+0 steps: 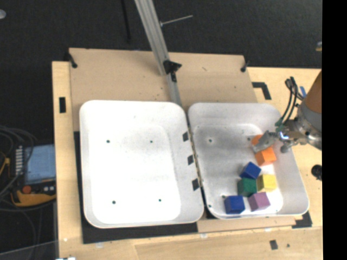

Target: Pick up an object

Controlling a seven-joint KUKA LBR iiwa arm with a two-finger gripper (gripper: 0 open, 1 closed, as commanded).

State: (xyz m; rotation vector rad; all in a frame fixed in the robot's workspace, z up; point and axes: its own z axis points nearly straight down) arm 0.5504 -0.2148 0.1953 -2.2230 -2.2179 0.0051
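- Six blocks are clustered in the right bin's (pixel 227 115) near right corner: a blue block (pixel 234 204), purple block (pixel 259 200), green block (pixel 247 186), yellow block (pixel 268 182) and second blue block (pixel 251 170), mostly touching.
- Tight packing is judged to hinder a clean grasp there.
- The orange block (pixel 265 156) is set farthest back, so it is judged the likely target.
- The gripper (pixel 269 139) is seen just above it; whether it is spread or closed cannot be told.
- The left bin (pixel 130 110) is left unused.

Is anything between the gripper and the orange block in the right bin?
Nothing visible. The gripper sits just above the orange cube-shaped block in the right white bin; the other blocks lie below it in the view.
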